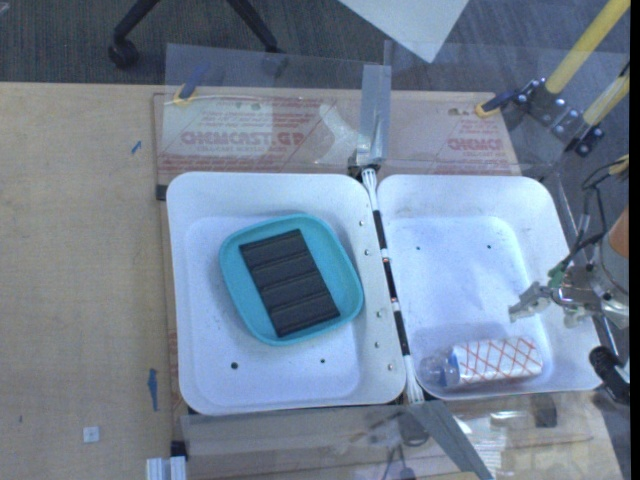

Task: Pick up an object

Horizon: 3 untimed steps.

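The bottle (487,362) lies on its side at the near edge of the right bin (455,218), its cap pointing toward the left bin (200,368). It has a red lattice label. The end effector (535,301) is above and to the right of the bottle, over the right bin's right side, apart from the bottle. It has hold of nothing; how wide it is open I cannot tell. In the left bin rests a teal plate (236,273) with a dark ridged block (288,282) on it. The bins sit on a wooden worktop (75,268).

one fixed cam above the bench (80,268), angled down, mid-range; left bin (200,368) & right bin (480,208) both in frame.
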Each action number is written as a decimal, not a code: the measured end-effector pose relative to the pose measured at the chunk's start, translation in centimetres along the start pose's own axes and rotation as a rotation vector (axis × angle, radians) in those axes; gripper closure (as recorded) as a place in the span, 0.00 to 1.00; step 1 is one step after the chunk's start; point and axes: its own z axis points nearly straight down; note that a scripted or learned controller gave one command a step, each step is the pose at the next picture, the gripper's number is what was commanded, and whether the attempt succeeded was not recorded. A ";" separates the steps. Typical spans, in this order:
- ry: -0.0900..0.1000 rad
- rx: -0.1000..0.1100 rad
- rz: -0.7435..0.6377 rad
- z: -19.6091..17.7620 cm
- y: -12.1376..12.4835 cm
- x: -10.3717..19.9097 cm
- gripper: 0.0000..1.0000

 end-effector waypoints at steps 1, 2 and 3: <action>0.003 0.003 -0.196 3.4 -0.5 3.4 0.00; 0.000 0.000 0.178 -2.0 0.2 -1.5 0.00; 0.003 0.002 -0.155 4.7 -0.4 3.1 0.00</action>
